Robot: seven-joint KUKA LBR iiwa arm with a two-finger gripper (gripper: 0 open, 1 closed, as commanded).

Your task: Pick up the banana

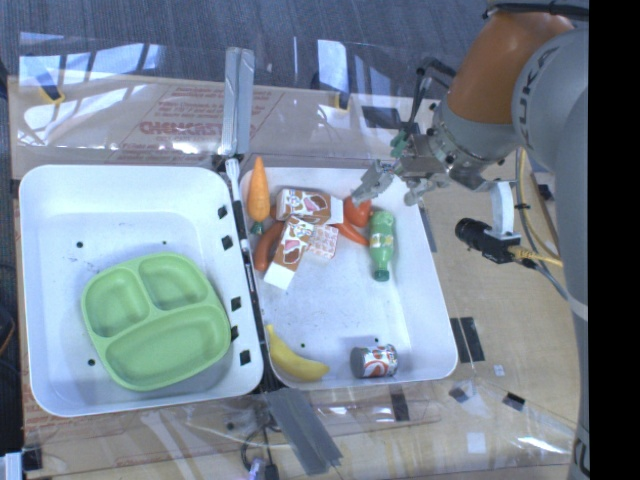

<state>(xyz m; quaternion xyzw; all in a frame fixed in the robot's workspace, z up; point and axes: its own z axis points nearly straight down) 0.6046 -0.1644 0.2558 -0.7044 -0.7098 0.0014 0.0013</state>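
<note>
A grey arm [530,78] with an orange band reaches in from the right and poises its gripper [385,180] over the far right corner of the right bin [425,298]; whether the tool is apart or together cannot be told from this slanted view, and nothing is seen held in it. The banana [292,360] lies at the near left corner of that bin, close against the wall, well apart from the gripper. Just right of it a small can [374,361] lies on its side. At the far end of the bin a carrot [259,190] stands along the left wall, beside two snack packets [303,228], an orange-red item partly hidden under the gripper, and a green bottle [380,245] lying lengthwise. The left bin [50,228] holds a green divided plate [156,319] with three compartments.
</note>
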